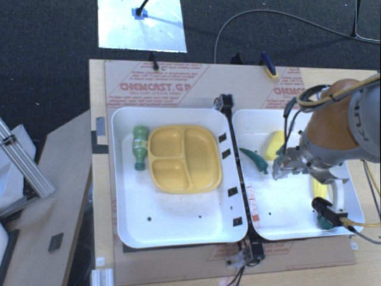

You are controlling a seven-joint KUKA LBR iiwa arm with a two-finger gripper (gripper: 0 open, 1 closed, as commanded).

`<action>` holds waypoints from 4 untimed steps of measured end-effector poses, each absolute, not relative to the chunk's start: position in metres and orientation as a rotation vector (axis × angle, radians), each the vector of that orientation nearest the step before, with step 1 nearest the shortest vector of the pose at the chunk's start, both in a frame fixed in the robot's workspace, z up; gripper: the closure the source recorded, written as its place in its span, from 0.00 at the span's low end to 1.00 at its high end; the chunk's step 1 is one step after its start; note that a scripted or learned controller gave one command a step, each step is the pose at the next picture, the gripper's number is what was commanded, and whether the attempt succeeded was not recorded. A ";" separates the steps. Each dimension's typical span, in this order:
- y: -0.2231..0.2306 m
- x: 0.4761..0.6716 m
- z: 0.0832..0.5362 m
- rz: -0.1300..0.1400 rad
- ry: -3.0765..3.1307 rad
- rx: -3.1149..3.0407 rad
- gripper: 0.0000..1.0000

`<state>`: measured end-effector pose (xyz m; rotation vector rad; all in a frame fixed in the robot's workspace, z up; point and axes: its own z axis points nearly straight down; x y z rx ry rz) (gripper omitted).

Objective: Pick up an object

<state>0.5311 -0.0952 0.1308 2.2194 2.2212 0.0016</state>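
Right bin (297,234): white and shallow, nearer the right of the bench, side by side with the other bin.
Small yellow piece (318,189): lies by the right wall of the right bin, partly hidden under the wrist.
Gripper (281,170): low over the middle of the right bin – from this angle, open or closed cannot be told, and nothing is seen held in it.
Green curved piece (255,158): lies on the right bin's floor just left of the gripper, near the dividing wall.
Yellow rounded piece (275,145): just beyond the gripper, next to the green curved piece.
Arm (333,130): grey with an orange band, reaching in from the right over the right bin.
Left bin (172,231): white, its near half bare.
Yellow plate (181,158): three compartments, flat in the far half of the left bin.
Green bottle (140,148): lies just beside the plate's left edge – whether they touch is unclear.
Sheet with red lettering (161,88): under both bins, showing beyond them.
Blue clamp (269,64): at the sheet's far edge.
Shiny metal plate (141,16): on the dark floor beyond the bench.
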 end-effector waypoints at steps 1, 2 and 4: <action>-0.100 0.534 0.193 0.004 2.223 2.215 1.00; -0.100 0.535 0.217 0.004 2.224 2.214 1.00; 0.001 0.527 0.207 0.002 2.232 2.212 1.00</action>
